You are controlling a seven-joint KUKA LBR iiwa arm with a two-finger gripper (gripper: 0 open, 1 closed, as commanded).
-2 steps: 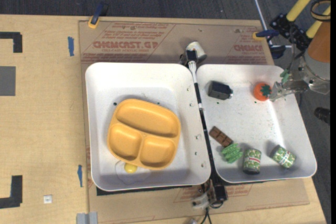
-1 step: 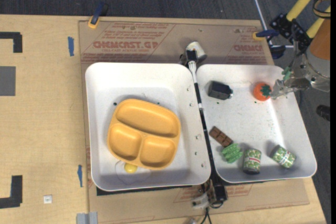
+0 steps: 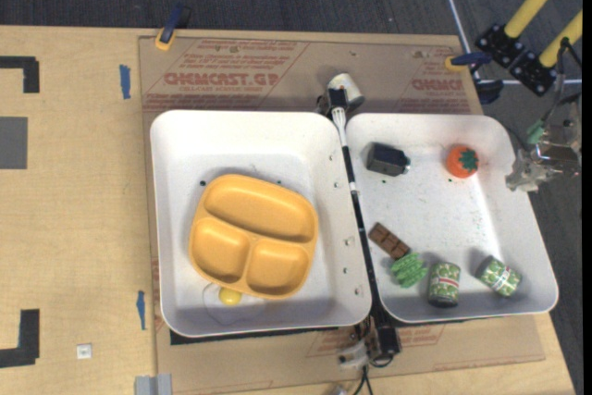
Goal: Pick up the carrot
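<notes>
Two white bins [image 3: 277,127] are sitting on the wooden bench, the carrot [image 3: 462,160] lying unpicked just left of the gripper [image 3: 536,164], which is hovering at the right bin's edge.

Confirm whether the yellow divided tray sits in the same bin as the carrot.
No. The yellow divided tray lies in the left bin, while the carrot lies in the right bin.

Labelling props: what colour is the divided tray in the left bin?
Yellow-orange divided tray, camera view.
</notes>
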